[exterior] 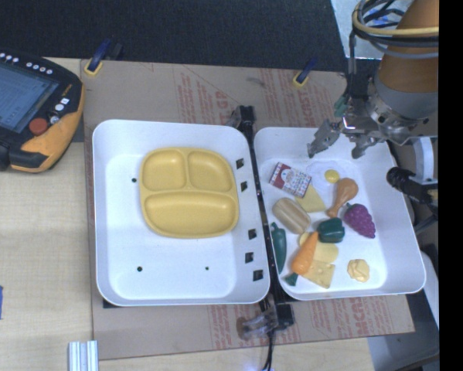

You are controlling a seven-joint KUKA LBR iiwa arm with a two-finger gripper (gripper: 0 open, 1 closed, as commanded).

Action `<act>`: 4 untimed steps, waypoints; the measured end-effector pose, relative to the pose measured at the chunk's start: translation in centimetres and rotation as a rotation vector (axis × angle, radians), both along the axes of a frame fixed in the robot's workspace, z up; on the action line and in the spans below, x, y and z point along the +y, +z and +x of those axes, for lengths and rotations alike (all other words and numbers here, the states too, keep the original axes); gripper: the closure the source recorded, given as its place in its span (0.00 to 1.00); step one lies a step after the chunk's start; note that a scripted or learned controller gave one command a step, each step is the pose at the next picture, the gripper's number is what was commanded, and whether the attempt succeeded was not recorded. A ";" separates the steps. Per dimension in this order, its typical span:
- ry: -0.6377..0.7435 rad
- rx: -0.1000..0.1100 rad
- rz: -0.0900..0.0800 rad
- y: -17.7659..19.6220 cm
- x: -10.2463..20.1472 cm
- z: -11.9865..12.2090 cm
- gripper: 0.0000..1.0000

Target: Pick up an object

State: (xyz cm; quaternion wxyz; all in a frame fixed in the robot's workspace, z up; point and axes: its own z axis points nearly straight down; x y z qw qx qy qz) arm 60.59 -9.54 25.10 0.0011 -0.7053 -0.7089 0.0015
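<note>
Gripper (pixel 342 140) hung open over the right bin's (pixel 397 280) far edge, nothing between the fingers.

Fingers were spread, one toward the bin's far middle, the other nearer the far-right corner. Pickable toys sat packed mid-bin: box (pixel 290 178), cheese (pixel 313 200), drumstick (pixel 342 195), grapes (pixel 360 219), bread (pixel 291 215), carrot (pixel 305 253), green pepper (pixel 278 245). Likely risks: a straight drop from there would land on bare floor near the rim; in the pile, touching items could block one finger or get nudged away; round toys could squirt out of the pinch. Left bin (pixel 111 277) had a yellow tray (pixel 189 192).
</note>
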 end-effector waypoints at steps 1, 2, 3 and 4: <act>-0.006 0.006 -0.003 -11.5 -8.9 1.1 0.00; -0.002 0.003 0.000 -16.2 -11.0 1.8 0.00; -0.003 0.000 -0.001 -14.7 -11.0 1.9 1.00; -0.002 0.001 -0.001 -14.8 -11.0 1.9 0.00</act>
